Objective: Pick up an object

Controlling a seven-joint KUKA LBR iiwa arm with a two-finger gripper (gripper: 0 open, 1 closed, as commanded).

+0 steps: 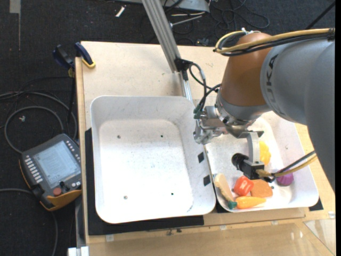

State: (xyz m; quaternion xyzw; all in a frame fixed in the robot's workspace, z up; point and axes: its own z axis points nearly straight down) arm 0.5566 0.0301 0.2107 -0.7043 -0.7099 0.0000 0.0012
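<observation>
Within the right bin (near end): carrot, red pepper.

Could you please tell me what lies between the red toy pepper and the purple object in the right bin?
In the camera view, an orange toy lies between the red toy pepper and the purple object, right up against the pepper.

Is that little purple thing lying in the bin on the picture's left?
No, the purple object lies in the right-hand bin, next to an orange piece near its front edge.
</observation>
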